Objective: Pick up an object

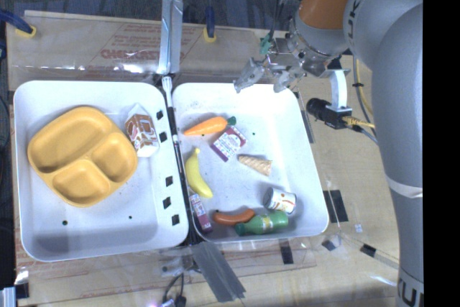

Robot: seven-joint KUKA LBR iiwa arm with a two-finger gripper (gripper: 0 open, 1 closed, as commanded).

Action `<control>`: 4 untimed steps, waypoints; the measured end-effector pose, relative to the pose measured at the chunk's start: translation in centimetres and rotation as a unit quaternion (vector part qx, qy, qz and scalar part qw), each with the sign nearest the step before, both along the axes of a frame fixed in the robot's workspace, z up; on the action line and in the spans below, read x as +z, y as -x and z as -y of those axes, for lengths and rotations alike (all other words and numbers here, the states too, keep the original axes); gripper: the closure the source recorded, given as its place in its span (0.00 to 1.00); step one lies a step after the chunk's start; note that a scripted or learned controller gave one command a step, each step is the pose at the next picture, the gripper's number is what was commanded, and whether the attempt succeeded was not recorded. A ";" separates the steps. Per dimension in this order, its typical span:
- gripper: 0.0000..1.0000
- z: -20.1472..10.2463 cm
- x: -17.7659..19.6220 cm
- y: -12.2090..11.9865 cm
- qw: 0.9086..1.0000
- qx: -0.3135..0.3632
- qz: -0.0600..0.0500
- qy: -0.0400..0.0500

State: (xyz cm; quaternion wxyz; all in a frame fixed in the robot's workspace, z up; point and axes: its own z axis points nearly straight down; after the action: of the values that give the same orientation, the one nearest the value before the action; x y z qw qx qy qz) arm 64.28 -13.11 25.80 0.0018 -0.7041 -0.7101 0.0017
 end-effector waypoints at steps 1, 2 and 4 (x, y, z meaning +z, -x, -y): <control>0.00 -1.9 -15.4 1.1 0.998 0.057 0.004 0.000; 0.00 -3.3 -16.6 2.5 0.993 0.120 0.000 -0.001; 0.00 -4.2 0.8 -0.3 0.981 0.195 0.003 0.000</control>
State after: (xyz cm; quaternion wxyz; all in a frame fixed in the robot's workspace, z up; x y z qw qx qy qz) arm 64.53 -8.90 26.58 -0.0007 -0.5524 -0.8336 0.0003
